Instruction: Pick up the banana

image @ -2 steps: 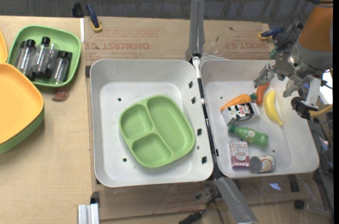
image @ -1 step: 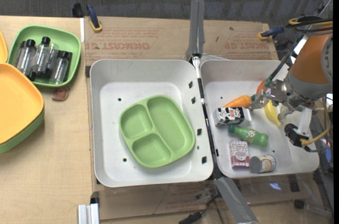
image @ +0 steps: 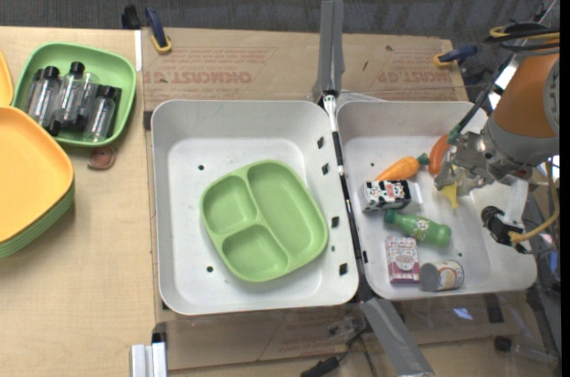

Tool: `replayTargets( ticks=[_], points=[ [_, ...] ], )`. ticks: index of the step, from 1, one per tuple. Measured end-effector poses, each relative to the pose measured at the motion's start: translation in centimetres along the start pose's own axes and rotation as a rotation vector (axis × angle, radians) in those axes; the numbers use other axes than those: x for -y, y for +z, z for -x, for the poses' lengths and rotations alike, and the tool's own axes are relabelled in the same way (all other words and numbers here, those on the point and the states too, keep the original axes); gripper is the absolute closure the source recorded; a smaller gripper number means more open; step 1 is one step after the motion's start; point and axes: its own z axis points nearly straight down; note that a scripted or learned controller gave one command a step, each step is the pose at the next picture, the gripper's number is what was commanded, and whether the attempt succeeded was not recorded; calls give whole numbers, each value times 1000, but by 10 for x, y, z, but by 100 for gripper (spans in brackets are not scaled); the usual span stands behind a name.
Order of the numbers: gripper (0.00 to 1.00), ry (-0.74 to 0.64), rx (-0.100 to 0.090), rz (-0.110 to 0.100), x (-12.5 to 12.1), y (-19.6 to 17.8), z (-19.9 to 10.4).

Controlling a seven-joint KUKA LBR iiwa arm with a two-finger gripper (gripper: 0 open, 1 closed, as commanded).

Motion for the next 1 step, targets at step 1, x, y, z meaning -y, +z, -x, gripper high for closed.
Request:
replayTargets(
  ticks=[1],
  points=[
    [100, -195, 1, 4, -22, -39, -18]
  ],
)
